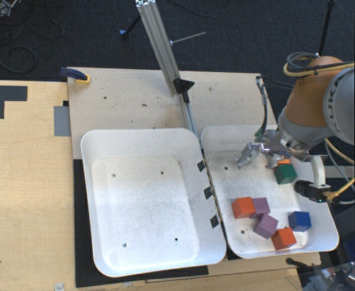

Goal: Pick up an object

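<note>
Six blocks sit in rt bin (332,238); gripper (248,156) hangs apart w/ nothing held, opening can't tell; green block (284,174) nearest.

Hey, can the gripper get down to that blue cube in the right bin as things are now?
Probably yes. The blue cube sits a little apart from the orange cube and purple blocks, with nothing on top of it. The gripper is over the same bin, farther up, near the green cube.
</note>
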